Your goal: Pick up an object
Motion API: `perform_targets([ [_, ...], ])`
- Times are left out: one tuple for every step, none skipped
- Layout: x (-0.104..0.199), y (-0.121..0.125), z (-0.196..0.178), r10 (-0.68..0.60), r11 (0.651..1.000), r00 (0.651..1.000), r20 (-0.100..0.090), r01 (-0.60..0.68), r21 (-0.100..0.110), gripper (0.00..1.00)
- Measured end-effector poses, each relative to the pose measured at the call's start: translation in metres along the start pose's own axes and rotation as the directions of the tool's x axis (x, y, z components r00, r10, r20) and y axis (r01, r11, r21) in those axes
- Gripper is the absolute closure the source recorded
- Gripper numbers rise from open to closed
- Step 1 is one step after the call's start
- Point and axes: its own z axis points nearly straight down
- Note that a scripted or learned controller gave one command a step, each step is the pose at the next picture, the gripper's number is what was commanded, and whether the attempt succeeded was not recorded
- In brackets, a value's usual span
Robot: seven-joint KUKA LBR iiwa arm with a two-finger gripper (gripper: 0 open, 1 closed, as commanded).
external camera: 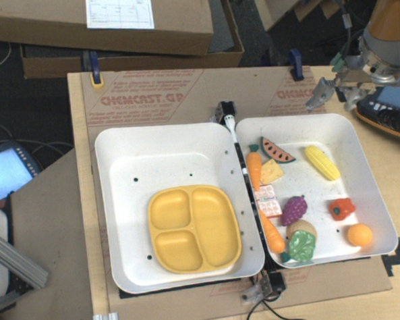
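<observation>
My gripper [333, 95] hangs above the far edge of the right bin [371, 172], near its back right corner, open with nothing between its fingers. Toy food lies in that bin: a watermelon slice [277, 150], a corn cob [321, 163], a carrot [254, 169], a cheese wedge [271, 172], a small printed packet [267, 202], purple grapes [293, 210], a second carrot [272, 234], a green leafy piece [301, 246], a red tomato [341, 209] and an orange [359, 235]. The corn cob lies closest to the gripper.
The left bin [111, 195] holds a yellow divided plate [193, 228]. Both bins sit on a cardboard sheet [155, 94] held by clamps at the back. A large cardboard box [111, 26] stands behind the bench.
</observation>
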Motion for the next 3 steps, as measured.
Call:
perform_targets([
  [-0.047,-0.057,0.116,0.006,1.000,1.000,-0.002,-0.006,0.014,0.00],
  [-0.035,-0.065,0.167,0.000,1.000,1.000,-0.003,0.000,0.007,0.00],
  [-0.036,-0.063,0.153,0.001,1.000,1.000,0.000,-0.001,-0.002,1.00],
])
